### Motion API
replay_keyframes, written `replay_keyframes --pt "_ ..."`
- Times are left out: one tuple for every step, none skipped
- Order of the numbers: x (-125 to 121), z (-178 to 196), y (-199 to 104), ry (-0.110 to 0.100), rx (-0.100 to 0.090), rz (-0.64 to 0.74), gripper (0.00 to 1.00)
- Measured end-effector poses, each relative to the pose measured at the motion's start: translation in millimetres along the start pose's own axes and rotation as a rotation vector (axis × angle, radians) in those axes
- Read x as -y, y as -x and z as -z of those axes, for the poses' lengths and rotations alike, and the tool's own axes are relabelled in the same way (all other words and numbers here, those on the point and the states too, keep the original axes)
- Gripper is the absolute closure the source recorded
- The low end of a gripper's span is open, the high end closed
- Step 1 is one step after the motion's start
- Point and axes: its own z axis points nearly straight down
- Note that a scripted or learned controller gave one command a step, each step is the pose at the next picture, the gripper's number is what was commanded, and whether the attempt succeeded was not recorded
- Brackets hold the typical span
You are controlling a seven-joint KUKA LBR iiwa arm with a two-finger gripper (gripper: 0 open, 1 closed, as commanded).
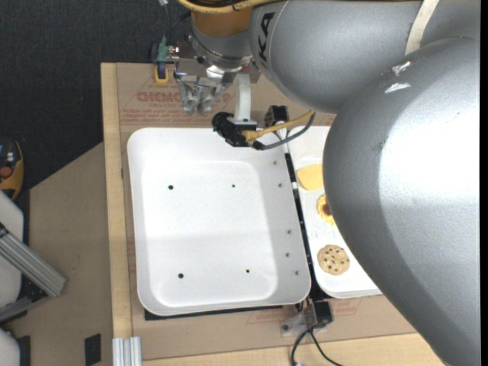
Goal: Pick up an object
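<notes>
My gripper point(201, 99) hangs under the orange wrist band, above the far edge of the left bin point(152, 204), close to the cardboard behind it. In the right bin point(347, 287) lie a pale yellow piece point(310, 177), a small orange-red piece point(326, 207) and a round speckled cookie point(333, 259). All three are well to the right of the gripper and nearer the camera. The arm's grey body point(404, 166) covers most of the right bin.
Both bins rest on a brown cardboard sheet point(118, 204). A black cable bundle with a yellow wire point(252, 134) hangs over the left bin's far right corner. A small connector point(313, 315) sits at the front between the bins. Aluminium rails point(30, 269) stand at the left.
</notes>
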Motion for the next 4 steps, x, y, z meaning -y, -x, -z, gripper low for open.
replay_keyframes --pt "-1 37 0 0.001 0.0 0.0 1.0" --pt "-1 70 0 0.001 0.0 0.0 1.0" --pt "-1 99 0 0.002 0.0 0.001 1.0" --pt "25 -13 1 -0.018 0.005 -0.003 1.0"
